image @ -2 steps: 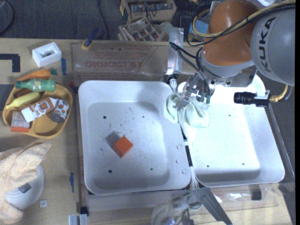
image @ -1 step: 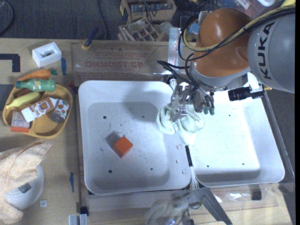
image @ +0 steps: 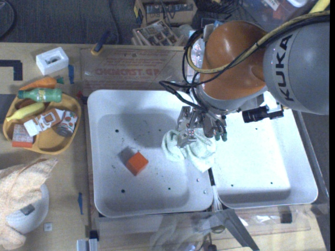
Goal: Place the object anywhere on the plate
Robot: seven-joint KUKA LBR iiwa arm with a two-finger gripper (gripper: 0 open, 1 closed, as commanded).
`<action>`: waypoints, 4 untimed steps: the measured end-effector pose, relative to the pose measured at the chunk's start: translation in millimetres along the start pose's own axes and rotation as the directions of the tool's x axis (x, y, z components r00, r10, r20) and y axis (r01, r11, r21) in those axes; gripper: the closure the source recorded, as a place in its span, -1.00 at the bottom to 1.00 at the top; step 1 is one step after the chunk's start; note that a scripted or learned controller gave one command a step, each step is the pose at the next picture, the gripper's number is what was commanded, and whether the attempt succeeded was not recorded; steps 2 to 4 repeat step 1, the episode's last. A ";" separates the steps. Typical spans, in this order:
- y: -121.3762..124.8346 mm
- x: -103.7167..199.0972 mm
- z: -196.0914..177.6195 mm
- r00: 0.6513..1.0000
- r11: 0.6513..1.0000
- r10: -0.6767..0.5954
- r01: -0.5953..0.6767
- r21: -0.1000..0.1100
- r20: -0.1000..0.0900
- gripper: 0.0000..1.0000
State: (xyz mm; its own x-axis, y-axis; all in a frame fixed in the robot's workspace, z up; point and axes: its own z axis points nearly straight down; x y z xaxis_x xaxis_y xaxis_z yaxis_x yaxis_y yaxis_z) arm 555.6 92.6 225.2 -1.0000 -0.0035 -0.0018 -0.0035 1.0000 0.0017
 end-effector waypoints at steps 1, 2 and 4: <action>-0.3 -0.2 -0.4 1.000 1.000 0.000 0.000 0.000 0.001 -1.00; -0.3 -0.2 -0.4 1.000 1.000 0.000 0.000 0.000 0.001 -1.00; -0.3 -0.2 -0.4 1.000 1.000 0.000 0.000 0.000 0.001 -1.00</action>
